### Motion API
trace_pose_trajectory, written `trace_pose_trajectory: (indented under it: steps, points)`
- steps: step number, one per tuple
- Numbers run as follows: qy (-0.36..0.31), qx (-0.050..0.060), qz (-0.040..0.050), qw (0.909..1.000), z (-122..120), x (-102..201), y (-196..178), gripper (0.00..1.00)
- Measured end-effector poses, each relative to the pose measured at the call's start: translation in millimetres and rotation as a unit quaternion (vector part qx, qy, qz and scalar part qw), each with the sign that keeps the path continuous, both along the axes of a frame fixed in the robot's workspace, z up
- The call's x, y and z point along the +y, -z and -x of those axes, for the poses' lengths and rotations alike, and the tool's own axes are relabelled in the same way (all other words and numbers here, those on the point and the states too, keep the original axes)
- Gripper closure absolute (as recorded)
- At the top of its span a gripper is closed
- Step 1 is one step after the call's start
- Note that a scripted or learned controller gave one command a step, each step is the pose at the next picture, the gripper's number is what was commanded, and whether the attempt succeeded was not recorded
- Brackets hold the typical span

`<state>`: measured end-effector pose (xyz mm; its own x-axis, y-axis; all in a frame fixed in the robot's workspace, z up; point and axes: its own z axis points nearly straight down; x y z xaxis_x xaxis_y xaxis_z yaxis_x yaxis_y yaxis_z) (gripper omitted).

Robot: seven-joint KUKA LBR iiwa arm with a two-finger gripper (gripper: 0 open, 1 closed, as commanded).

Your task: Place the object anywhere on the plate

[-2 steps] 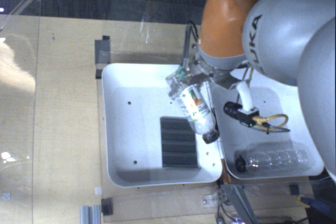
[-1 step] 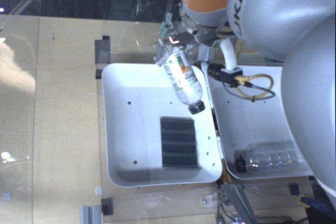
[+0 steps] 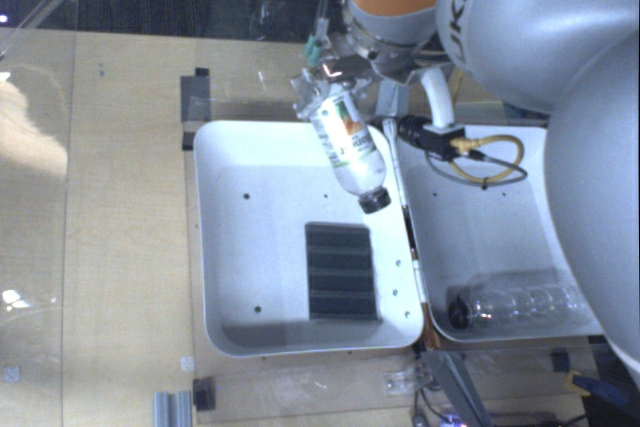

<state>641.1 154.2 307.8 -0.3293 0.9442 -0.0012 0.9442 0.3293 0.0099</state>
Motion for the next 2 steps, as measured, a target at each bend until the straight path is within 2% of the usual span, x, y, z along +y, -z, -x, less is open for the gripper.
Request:
trace_pose_trajectory:
  steps: [1, 2]
  points:
    - [-0.042, 0.004, 0.0007, 0.9991, 46, -19, 59, 1.0]
    - [-0.011, 0.003, -0.0001, 0.9999, 25, 59, 48, 1.0]
